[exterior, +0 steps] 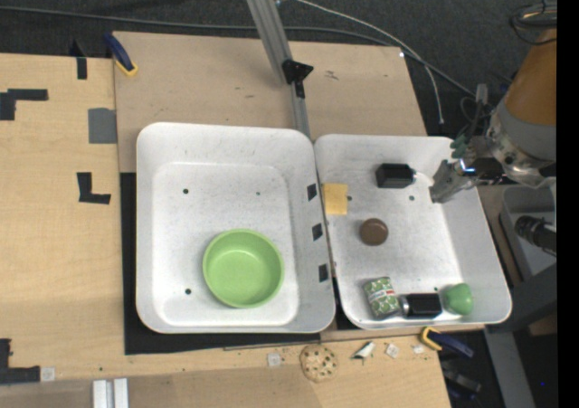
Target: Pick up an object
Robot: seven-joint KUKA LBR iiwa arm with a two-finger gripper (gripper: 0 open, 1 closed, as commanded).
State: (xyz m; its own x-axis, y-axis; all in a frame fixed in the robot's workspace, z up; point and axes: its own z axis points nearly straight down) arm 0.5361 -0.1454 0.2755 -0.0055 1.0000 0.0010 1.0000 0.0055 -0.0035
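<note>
Gripper (pixel 447 184), how open I cannot tell, hovers just right of the black block (pixel 394 175), likely light, rigid, best pinched across its narrower width.

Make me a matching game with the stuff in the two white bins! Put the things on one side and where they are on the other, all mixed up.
Things:
1. green bowl
2. brown round thing
3. yellow square
4. green ball

Places:
A. middle of the right bin
B. near right corner of the right bin
C. in the left bin
D. left edge of the right bin

Pairs: 1-C, 2-A, 3-D, 4-B
</note>
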